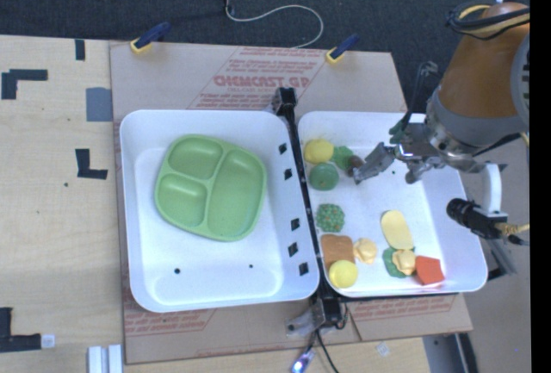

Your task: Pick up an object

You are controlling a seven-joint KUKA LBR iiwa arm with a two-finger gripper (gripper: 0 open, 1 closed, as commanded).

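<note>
Glossy green plastic tray [210,187]

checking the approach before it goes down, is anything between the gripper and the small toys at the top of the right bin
Nothing visible does. The gripper hangs over bare bin floor, just right of the brown piece; the green ball and yellow ball lie beyond it.

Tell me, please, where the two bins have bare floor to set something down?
Left bin: a bare strip along the near wall, below the green divided plate. Right bin: a patch mid-floor between the broccoli piece and the claw. Crowded: the toys along the divider and near edge.
</note>
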